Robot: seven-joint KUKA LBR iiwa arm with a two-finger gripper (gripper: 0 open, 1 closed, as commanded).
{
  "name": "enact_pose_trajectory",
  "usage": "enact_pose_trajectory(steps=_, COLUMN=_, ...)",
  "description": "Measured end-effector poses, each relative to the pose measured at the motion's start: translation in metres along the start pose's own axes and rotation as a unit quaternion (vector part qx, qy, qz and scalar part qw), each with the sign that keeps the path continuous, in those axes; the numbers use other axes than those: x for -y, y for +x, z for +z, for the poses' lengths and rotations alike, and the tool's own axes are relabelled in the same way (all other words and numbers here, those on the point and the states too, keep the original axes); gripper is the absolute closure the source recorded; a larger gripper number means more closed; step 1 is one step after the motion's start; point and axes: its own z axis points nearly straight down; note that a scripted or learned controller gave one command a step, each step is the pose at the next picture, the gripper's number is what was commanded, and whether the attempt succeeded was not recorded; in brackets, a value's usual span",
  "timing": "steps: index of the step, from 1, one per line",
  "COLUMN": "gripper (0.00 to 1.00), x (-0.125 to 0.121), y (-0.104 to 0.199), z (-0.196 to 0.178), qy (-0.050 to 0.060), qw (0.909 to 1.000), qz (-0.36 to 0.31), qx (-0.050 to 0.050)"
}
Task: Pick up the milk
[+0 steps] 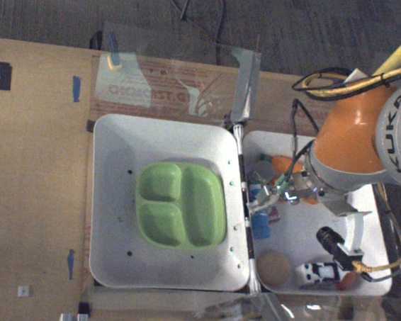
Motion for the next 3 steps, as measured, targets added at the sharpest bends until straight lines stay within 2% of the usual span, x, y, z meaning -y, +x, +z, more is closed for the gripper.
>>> enact_pose_trajectory(steps=1, gripper=0.0, x=0.051, y=-0.066, z=0.098, qy=-0.002, qw=0.9996, qz=-0.027, qx=0.001)
enact_pose_trajectory(steps=2, gripper=0.0, x=0.081, y=-0.086, z=0.074, qy=0.001, qw=0.9993, qz=-0.036, qx=-0.001)
enact_pose_trajectory(steps=3, gripper=0.0, x=0.088, y=-0.112, z=0.056, qy=0.0, qw=0.9999, qz=-0.014, qx=0.0)
